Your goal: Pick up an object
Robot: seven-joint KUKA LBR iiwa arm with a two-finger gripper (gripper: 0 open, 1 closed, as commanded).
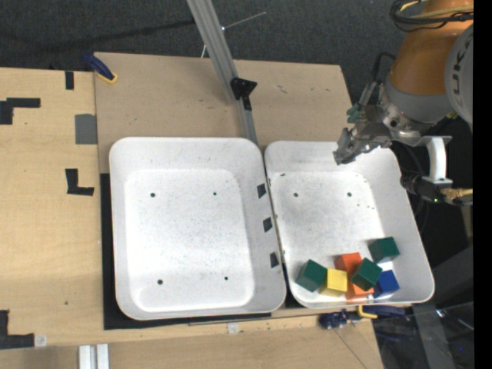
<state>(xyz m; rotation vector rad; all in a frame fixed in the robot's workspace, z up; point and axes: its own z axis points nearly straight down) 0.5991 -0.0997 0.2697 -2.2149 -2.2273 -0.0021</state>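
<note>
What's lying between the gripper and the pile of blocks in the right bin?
Nothing: in the camera view, bare speckled floor of the right bin separates the gripper from the blocks clustered at its near edge.

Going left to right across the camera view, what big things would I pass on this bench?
Left white bin → slanted metal rail → right white bin → cluster of coloured blocks → gripper → grey and orange arm.
</note>
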